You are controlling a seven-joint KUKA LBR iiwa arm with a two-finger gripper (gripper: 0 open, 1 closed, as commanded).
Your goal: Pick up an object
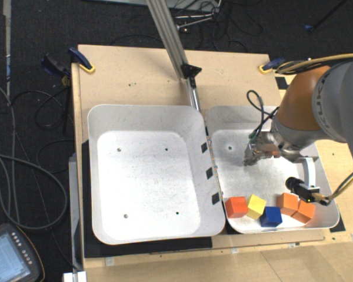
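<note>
Several small blocks lie along the near edge of the right bin: an orange block, a yellow block, a blue block and two more orange blocks at the near right corner. My gripper hangs over the middle of the right bin, above and behind the blocks, clear of all of them. Its fingertips point down at the bin floor, and I see nothing between them.
The left bin sits beside the right one on the wooden bench. A slanted metal pole rises from the back between the bins. Clamps grip the bench's far corners.
</note>
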